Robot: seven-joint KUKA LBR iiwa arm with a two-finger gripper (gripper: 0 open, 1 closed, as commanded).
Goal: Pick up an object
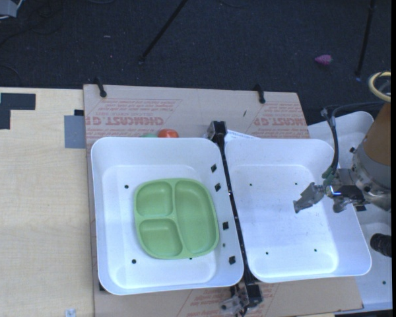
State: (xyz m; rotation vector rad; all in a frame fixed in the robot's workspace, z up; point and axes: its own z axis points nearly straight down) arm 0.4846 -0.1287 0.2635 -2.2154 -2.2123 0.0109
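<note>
Two shallow white bins are seen side by side on a brown cardboard sheet (pixel 185 111) that covers part of a pale wooden bench (pixel 33 210). In the left bin (pixel 109 177) a green divided plate (pixel 175 218) lies flat near the middle of the floor; three compartments can be made out, two at the far side and one at the near left. The plate is well apart from the gripper and is untouched.

The right bin (pixel 264 263) is entered from the right by the arm (pixel 383 144), whose orange band is seen at the picture's edge above the grey wrist. The gripper (pixel 305 202) is held over the right half of this bin, pointing leftward and slightly down. Whether it is released or clenched cannot be told, since the tip is small and dark against the white floor. Nothing is seen grasped by it.

Behind the far rim of the left bin, a small orange-red object (pixel 168 134) is partly hidden, with what may be a bit of green just beside it. A black clamp (pixel 217 131) sits where the two bins meet at the far side. A small purple thing (pixel 324 59) lies on the dark floor beyond the bench.
</note>
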